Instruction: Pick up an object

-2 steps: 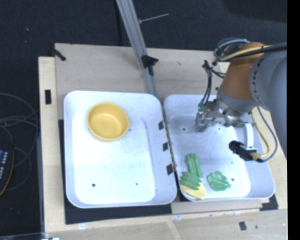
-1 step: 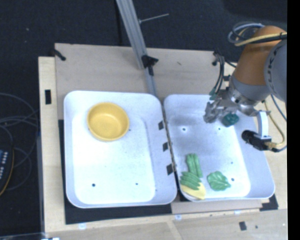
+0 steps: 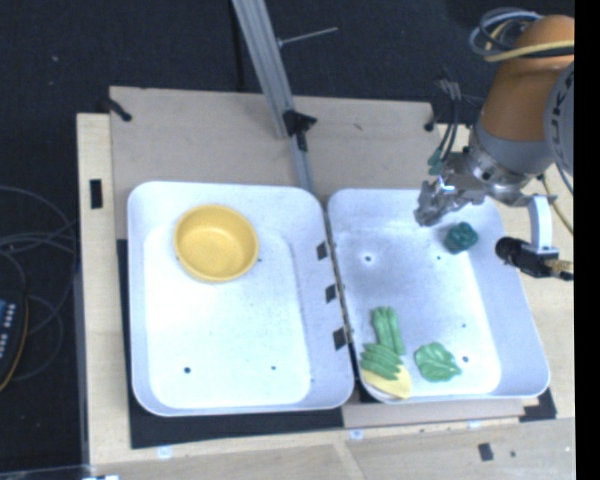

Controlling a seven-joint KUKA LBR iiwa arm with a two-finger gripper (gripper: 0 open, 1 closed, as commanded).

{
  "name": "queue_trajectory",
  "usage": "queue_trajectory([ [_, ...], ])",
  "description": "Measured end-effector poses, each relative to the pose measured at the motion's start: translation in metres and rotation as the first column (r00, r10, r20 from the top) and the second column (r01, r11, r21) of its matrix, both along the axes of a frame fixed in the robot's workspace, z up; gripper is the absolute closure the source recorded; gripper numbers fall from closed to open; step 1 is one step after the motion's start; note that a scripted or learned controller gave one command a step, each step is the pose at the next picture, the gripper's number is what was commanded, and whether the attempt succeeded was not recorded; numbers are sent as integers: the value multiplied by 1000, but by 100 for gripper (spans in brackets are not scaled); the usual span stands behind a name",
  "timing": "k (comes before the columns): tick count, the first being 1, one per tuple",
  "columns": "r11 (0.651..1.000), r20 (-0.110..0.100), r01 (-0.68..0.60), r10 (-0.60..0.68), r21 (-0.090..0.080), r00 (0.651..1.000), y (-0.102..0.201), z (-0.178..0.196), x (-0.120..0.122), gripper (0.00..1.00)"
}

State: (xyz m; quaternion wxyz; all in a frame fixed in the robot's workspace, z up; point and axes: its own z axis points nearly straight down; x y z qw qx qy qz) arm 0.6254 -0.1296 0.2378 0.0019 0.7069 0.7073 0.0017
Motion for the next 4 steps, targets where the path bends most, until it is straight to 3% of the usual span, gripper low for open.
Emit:
queue_trajectory([
  [1, 1000, 0, 1, -1, 0, 1000, -1, 53, 1, 100],
  [3, 1000, -6, -3, 3, 1, 1000, 110, 34, -4, 100],
  [4, 1000, -5, -2, 2, 0, 1000, 151, 23, -7, 100],
])
